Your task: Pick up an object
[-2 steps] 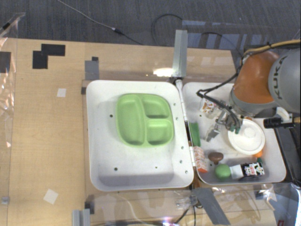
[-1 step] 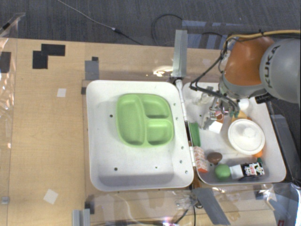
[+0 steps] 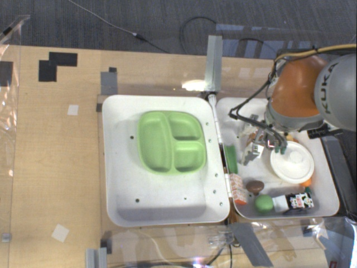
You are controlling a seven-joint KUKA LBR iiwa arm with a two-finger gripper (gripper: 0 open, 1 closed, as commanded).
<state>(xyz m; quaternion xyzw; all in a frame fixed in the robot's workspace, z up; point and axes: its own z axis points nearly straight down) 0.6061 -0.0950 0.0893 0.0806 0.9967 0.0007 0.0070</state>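
My gripper (image 3: 252, 148) hangs low over the middle of the right bin (image 3: 329, 205), below the arm's orange band (image 3: 295, 88). Right beside it, to the right, lies a white round bowl (image 3: 291, 162). A small brown object (image 3: 255, 186) and a green ball (image 3: 264, 204) lie just in front of it. A black and white box (image 3: 297, 202) rests near the bin's front right. A green stick (image 3: 230, 157) and a red and white tube (image 3: 237, 189) lie along the bin's left wall. I see nothing gripped.
The left bin (image 3: 122, 200) holds a green divided plate (image 3: 171, 141). A metal post (image 3: 213, 63) stands behind the wall between the bins. An orange item (image 3: 308, 180) peeks out from under the white bowl. Cables loop beside the wrist.
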